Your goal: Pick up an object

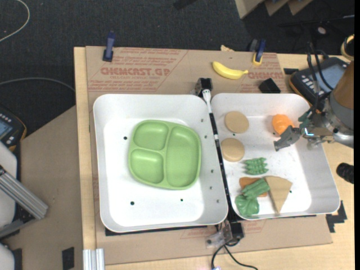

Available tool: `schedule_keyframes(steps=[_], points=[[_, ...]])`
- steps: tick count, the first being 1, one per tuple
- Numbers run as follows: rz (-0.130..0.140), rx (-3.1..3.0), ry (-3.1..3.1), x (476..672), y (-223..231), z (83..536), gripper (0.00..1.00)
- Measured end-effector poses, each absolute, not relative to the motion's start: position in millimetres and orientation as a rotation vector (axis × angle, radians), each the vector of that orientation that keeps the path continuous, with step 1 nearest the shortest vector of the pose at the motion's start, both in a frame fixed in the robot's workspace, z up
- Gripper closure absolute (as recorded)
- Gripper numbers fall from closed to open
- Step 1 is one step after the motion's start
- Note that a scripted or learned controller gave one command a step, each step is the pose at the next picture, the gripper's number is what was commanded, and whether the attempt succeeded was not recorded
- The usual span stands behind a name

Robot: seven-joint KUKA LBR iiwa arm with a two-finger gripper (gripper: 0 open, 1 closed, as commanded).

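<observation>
In the right bin [315, 167], orange object [281, 122] just beside fingers [286, 139]

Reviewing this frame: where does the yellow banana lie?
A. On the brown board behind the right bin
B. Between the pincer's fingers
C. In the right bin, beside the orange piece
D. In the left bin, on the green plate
A: the banana lies on the brown board, just beyond the right bin's far rim.

Bench [84, 151] with two bins [112, 151], banana [229, 70].

Bare floor in rt bin [315, 173] — toys [256, 187] crowding its left side
</observation>
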State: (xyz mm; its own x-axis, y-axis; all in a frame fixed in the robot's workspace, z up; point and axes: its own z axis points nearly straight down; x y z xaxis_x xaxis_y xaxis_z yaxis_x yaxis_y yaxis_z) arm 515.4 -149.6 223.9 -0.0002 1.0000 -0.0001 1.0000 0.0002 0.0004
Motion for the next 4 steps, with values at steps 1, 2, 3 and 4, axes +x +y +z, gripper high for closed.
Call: schedule_keyframes(steps=[1,2,3,4], points=[[-0.007,2.227,2.232,491.3,-106,122,0.00],[0.009,2.212,2.210,482.9,-100,89,0.00],[0.014,2.207,2.227,481.4,-33,191,0.00],[0.003,2.219,2.220,480.1,-38,195,1.00]])
